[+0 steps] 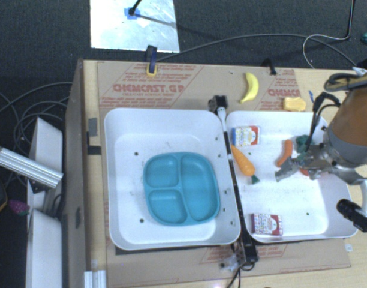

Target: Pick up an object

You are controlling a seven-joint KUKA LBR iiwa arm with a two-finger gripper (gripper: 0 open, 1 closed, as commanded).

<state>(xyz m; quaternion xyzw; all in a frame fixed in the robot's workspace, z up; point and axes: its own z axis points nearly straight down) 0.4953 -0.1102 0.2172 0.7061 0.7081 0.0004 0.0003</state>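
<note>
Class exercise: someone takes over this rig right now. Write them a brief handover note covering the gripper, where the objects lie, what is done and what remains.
Gripper: low inside the right bin, nothing visibly between its fingers; open or shut unclear.
Right bin: carrot by the left wall, small orange piece near the gripper, one carton at the far side, another carton at the near edge.
Left bin: blue divided plate.
On the bench beyond the bins: banana, yellow block.
Done: nothing lifted.
Left: grasp and raise one object.

light: even, bright | glare: foil sheet [134, 17] on floor | shadows: soft | focus: slightly soft, grainy
</note>
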